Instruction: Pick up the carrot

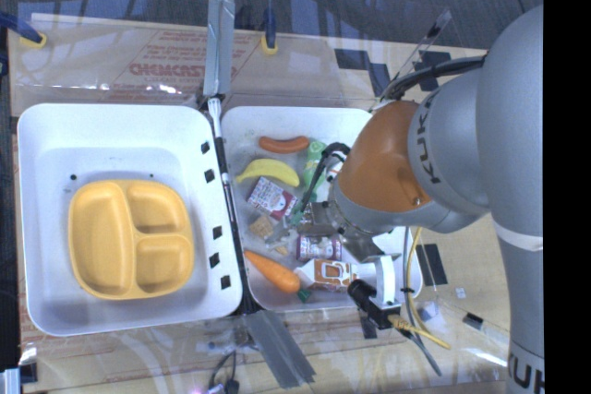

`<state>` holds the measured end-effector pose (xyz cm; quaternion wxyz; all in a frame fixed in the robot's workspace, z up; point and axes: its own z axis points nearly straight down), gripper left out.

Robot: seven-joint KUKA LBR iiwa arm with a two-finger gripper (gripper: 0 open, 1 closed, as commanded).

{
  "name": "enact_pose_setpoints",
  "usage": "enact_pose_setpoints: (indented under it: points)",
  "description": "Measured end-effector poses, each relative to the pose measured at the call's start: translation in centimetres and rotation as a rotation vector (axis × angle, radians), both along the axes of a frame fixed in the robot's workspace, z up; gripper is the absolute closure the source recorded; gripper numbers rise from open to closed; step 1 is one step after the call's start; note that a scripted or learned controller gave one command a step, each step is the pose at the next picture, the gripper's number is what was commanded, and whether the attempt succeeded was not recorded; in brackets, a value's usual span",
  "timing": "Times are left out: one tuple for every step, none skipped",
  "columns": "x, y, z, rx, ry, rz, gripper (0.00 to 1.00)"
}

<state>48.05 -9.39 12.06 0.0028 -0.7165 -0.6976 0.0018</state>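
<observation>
Arm over right bin (pixel 242 198), carrot (pixel 271 271) loose at lower centre of frame.
Carrot lies in bin's lower-left corner, below banana (pixel 268 171); jaws (pixel 319 221) hidden under wrist, can't tell if open/closed.

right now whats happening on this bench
A grey arm with an orange band reaches from the right over the right bin, which holds a jumble of food items. The carrot it is meant to pick up lies at the bin's near-left corner, not gripped. A banana and a sausage lie farther back. The left bin holds a yellow divided tray.
</observation>
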Motion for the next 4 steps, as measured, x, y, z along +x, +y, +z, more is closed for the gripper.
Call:
enact_pose_setpoints:
  points:
    - [-0.4,6.2,7.1,-0.001,-0.004,-0.019,0.0]
    - [-0.4,3.4,7.1,-0.002,-0.005,0.032,0.0]
    - [-0.3,3.2,8.9,-0.002,-0.008,0.136,0.0]
    - [-0.4,8.2,7.0,0.0,-0.003,0.202,0.0]
